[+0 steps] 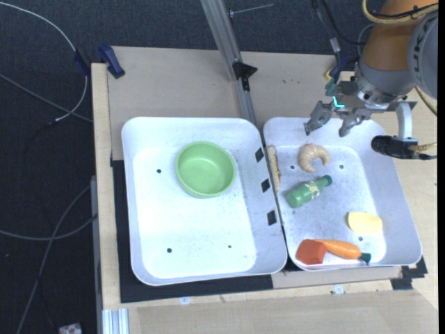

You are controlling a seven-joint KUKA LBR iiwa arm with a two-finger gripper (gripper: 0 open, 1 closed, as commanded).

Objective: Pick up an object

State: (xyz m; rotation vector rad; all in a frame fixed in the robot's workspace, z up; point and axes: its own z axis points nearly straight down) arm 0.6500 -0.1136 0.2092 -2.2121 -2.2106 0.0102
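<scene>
Camera view: croissant (314, 156) lay at right bin (403, 207) far end, green bottle (306, 191) just below. Gripper (334, 122) hovered above far rim, fingers spread, nothing between. Green bowl (204, 168) in left bin (146, 207).
</scene>
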